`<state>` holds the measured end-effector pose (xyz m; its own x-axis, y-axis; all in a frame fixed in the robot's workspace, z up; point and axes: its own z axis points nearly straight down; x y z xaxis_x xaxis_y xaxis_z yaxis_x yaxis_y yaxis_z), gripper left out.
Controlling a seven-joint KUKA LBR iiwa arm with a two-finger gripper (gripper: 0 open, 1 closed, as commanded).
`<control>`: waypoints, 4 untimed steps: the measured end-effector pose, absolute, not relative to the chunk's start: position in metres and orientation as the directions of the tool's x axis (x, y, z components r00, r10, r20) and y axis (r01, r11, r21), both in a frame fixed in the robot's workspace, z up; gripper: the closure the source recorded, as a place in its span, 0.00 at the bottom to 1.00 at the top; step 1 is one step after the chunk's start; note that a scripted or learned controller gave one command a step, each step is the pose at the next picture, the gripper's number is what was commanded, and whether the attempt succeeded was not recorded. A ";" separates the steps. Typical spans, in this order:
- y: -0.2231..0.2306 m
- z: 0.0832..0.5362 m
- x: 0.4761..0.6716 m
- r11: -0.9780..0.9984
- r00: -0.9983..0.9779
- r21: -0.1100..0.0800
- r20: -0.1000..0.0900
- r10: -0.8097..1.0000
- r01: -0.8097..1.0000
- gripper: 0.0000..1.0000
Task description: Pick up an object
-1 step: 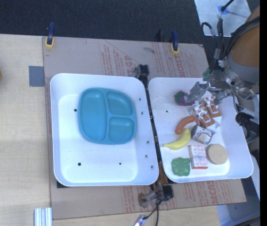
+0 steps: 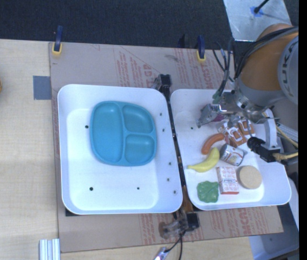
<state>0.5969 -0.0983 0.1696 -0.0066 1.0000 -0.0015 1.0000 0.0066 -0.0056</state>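
The arm (image 2: 272, 58), grey w/ an orange band, is reaching in from the right and hanging over the back part of the right bin (image 2: 188, 104). The gripper (image 2: 211, 112) is sitting low near that bin's back-left area, pointing toward the left. Can't tell how far apart the fingers are standing, or whether anything is sitting between them – too small and cluttered w/ cables there.

The right bin is carrying the small stuff, all lying toward its front and middle. A hot dog (image 2: 214, 142) is lying just in front of the gripper, tilted. A yellow banana (image 2: 207, 162) is lying just in front of that, curving toward the bin's left wall. A green toy (image 2: 208, 191) is sitting at the front, near the left corner. A red-and-white box (image 2: 227, 180) is lying just beside it on the right, and a round tan cookie (image 2: 249, 177) is lying right of the box, touching or nearly so. A small silvery thing (image 2: 232, 155) is sitting between banana and cookie; can't tell what it is.

The left bin (image 2: 66, 145) is holding a blue divided plate (image 2: 123, 132), lying flat toward the back, 3 compartments. Both bins are resting side by side on cardboard (image 2: 115, 64) on the table (image 2: 12, 161).
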 end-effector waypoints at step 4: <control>-0.050 0.192 0.594 0.004 -0.004 -0.002 0.001 1.000 1.000 1.00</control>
